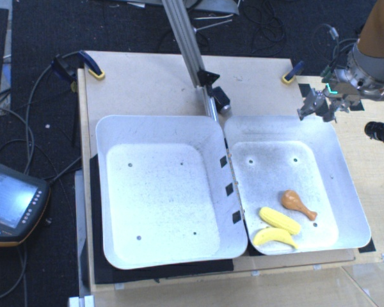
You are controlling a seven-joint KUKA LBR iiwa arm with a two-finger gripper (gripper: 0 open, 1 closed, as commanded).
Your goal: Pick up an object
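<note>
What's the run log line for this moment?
gripper: above right bin's far edge | holding: nothing seen | right white bin: two yellow bananas, orange drumstick toy

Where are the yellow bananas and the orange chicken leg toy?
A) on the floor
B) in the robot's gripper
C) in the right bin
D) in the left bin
C: the two bananas and the chicken leg toy lie together in the near corner of the right bin, while the gripper is up past that bin's far edge, away from them.
</note>
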